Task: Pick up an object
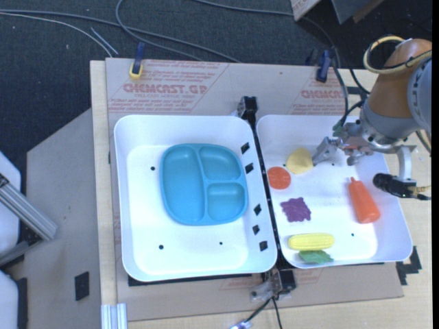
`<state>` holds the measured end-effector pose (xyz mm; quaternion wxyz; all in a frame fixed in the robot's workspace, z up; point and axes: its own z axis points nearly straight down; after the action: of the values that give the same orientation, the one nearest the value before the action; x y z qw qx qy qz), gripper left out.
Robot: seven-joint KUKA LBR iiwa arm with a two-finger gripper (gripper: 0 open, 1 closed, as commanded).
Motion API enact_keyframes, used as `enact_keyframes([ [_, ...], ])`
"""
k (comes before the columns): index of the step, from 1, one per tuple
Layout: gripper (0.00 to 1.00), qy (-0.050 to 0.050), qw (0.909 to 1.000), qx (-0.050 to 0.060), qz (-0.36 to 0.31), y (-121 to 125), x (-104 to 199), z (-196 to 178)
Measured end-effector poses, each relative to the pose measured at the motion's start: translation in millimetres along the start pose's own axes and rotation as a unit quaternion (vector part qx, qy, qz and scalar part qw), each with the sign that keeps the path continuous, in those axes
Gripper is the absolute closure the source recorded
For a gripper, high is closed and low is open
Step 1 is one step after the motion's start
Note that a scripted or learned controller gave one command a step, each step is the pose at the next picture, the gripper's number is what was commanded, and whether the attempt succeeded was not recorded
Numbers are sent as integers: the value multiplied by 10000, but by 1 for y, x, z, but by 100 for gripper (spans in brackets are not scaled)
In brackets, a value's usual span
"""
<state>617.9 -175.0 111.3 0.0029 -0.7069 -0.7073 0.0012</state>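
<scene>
My gripper (338, 155) hangs over the back of the right bin (391, 249), open, with nothing between its fingers. One fingertip (320, 154) is just right of a yellow lemon-shaped object (299, 161). An orange round piece (278, 177) lies in front of the lemon near the bin's left wall. A purple grape bunch (296, 209) sits mid-bin. An orange carrot-like piece (363, 200) lies to the right, below the gripper. A yellow corn cob (311, 241) and a green piece (315, 256) rest at the front edge.
The left bin (134, 245) holds a blue divided plate (204, 183). A black divider with clips (255, 184) runs between the bins. Cables (171, 19) trail across the floor behind the bench.
</scene>
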Motion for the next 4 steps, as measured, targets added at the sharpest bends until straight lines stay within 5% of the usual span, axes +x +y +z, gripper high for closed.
enact_keyframes([
  [1,0,-7,10000,-13,1,0,0,27],
  [2,100,-9,10000,-33,-1,1,0,14],
  [4,100,-21,10000,-63,-1,0,6,-103],
])
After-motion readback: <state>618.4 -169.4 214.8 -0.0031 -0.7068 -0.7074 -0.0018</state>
